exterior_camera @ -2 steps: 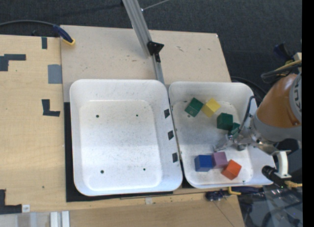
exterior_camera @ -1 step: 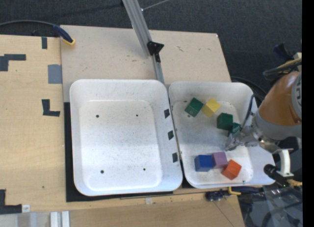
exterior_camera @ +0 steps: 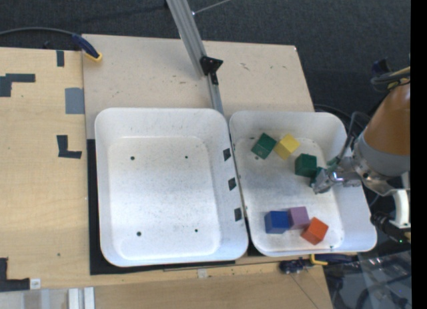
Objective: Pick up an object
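The right bin (exterior_camera: 333,127) holds several small blocks. A green block (exterior_camera: 263,146) and a yellow block (exterior_camera: 288,145) lie near its far side. A darker green block (exterior_camera: 306,165) sits just right of them. Close to the front edge lie a blue block (exterior_camera: 277,221), a purple block (exterior_camera: 299,216) and an orange block (exterior_camera: 315,231). My gripper (exterior_camera: 322,183) hangs low over the right side of this bin, just below and right of the darker green block. I see nothing between its tips.
The left bin (exterior_camera: 107,167) stands beside the right one. A slanted metal rail (exterior_camera: 187,24) with a black clamp (exterior_camera: 210,65) runs down to the gap between the bins. The arm's orange band (exterior_camera: 393,117) and grey body fill the right edge.
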`<state>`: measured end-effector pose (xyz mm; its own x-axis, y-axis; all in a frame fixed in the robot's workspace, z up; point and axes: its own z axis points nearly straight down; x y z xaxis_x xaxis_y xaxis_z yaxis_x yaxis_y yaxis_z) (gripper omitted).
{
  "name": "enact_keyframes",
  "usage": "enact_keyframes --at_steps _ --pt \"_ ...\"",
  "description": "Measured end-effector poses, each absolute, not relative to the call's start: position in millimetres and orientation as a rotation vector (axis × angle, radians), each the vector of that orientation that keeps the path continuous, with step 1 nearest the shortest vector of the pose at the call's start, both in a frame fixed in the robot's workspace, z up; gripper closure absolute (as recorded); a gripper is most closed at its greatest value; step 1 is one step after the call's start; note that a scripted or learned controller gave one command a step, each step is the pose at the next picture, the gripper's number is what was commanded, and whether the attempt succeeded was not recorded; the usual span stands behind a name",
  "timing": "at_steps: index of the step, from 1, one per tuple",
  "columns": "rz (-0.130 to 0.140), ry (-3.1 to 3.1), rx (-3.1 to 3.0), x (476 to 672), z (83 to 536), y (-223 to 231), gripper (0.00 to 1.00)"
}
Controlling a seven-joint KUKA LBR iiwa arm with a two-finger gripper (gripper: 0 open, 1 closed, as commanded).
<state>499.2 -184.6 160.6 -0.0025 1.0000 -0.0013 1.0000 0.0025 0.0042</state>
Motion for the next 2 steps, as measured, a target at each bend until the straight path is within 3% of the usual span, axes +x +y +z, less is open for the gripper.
enact_keyframes --at_steps 2 --pt "0.002 2.221 2.217 497.9 239.3 -183.6 1.00"
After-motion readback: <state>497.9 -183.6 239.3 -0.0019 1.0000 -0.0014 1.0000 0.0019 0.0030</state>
